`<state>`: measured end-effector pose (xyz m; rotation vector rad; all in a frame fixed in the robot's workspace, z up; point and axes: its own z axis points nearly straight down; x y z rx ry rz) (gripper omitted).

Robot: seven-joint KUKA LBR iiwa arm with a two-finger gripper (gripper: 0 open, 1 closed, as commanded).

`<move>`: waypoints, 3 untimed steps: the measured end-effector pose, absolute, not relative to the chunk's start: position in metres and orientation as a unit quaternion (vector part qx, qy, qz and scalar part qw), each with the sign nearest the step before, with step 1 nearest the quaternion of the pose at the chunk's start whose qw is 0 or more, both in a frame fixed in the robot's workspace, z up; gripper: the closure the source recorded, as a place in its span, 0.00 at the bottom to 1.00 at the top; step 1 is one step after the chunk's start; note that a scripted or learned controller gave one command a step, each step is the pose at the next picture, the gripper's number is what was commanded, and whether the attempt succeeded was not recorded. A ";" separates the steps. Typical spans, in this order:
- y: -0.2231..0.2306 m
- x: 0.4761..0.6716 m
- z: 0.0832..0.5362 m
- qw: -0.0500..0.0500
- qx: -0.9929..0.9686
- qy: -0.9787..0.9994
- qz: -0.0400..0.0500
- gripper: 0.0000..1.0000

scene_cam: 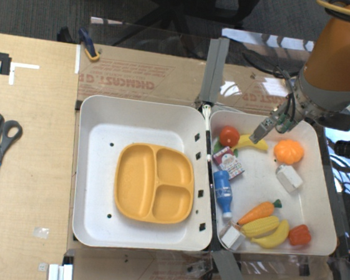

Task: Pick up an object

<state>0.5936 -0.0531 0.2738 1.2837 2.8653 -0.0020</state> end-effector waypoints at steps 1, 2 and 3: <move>-0.017 0.524 0.191 -0.001 0.451 0.892 -0.001 1.00; -0.084 0.577 0.274 0.001 0.444 0.896 -0.001 1.00; -0.045 0.626 0.270 0.001 0.488 0.873 -0.001 1.00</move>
